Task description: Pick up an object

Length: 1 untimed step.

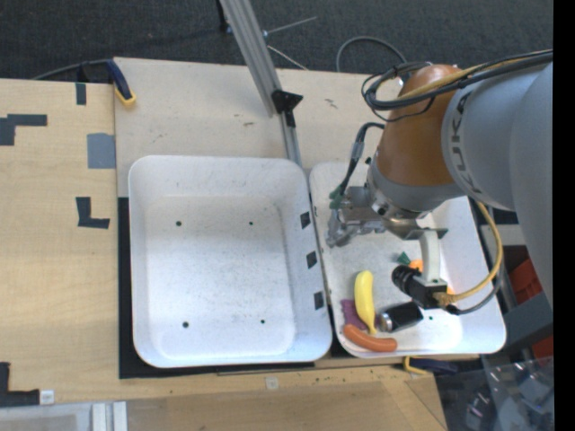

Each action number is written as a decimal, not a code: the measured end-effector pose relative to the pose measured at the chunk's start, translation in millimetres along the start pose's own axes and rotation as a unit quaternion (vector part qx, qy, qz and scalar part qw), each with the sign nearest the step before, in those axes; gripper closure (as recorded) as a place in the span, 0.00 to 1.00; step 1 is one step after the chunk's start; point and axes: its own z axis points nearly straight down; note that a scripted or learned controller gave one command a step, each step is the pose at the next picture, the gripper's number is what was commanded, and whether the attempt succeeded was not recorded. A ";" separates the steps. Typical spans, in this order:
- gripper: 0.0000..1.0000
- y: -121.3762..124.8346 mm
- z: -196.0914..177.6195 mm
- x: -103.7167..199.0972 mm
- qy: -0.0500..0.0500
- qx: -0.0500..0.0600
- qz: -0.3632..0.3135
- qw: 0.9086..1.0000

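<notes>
Approach step appears in hand: gripper (346, 227), finger state impossible to tell, hangs over right bin (476, 330) beside banana (363, 299); next move calls for descent onto an object.

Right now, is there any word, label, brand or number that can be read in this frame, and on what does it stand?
"KU": dark vertical lettering on the grey arm casing, cut off, read with some doubt.
Nothing else legible: the grey tape patches on the bench carry no writing.
</notes>
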 end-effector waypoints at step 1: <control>1.00 -14.2 4.0 56.2 0.000 0.000 -0.001 1.000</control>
